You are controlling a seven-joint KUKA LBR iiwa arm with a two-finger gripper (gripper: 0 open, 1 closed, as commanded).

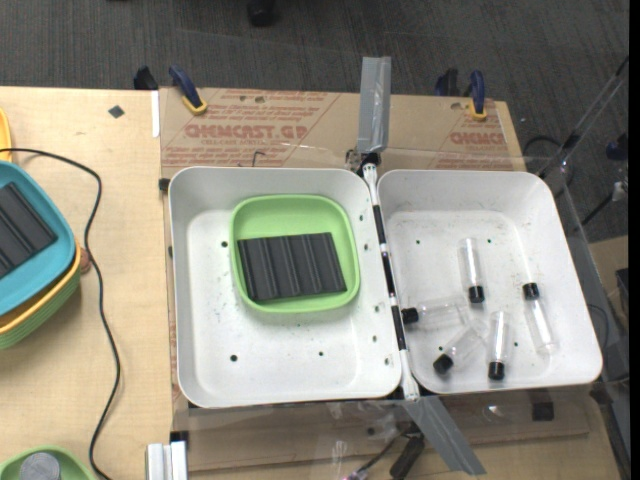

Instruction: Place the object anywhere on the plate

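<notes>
Left bin [190, 298]: a green plate [294, 254] sits toward the far edge, carrying a dark ribbed pad [293, 267] across its middle. Right bin [560, 268]: five clear tubes with black caps lie scattered toward the near right corner, among them one upright-lying tube [468, 268] near the centre, one [537, 316] by the right wall and one [496, 344] close to the near edge. State of the hand: cannot tell.
</notes>
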